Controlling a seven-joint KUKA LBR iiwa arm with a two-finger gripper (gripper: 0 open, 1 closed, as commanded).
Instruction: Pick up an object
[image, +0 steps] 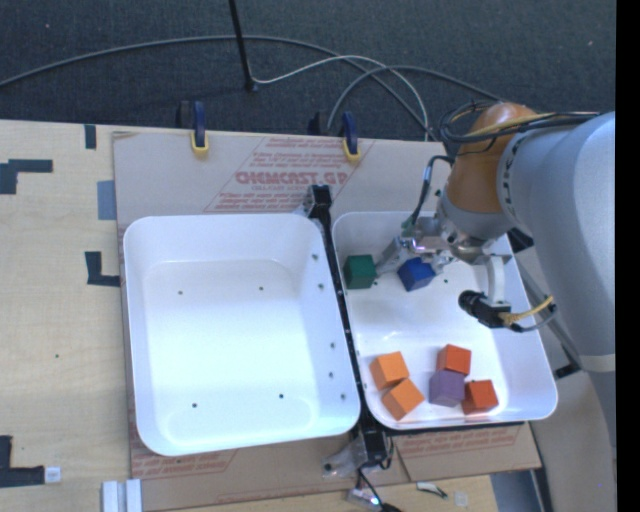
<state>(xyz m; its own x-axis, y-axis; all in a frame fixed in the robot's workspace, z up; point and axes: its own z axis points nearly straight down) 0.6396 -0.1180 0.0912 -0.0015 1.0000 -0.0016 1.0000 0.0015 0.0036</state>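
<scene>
My gripper (422, 258) hangs over the back of the right bin (520, 400), reaching down from the grey arm with its orange band. It is shut on a blue cube (415, 275), which sits tilted between the fingertips. A green cube (360, 271) lies just left of it, near the wall between the bins. At the bin's front lie three orange cubes (389, 368) (403, 398) (454, 359), a purple cube (447, 388) and an orange-red cube (480, 396).
The left bin (135, 300) stands beside the right one, with a black divider (335, 300) between them. A black cable end (485, 308) hangs off the wrist over the right bin. Two clamps (200, 130) hold the cardboard at the back.
</scene>
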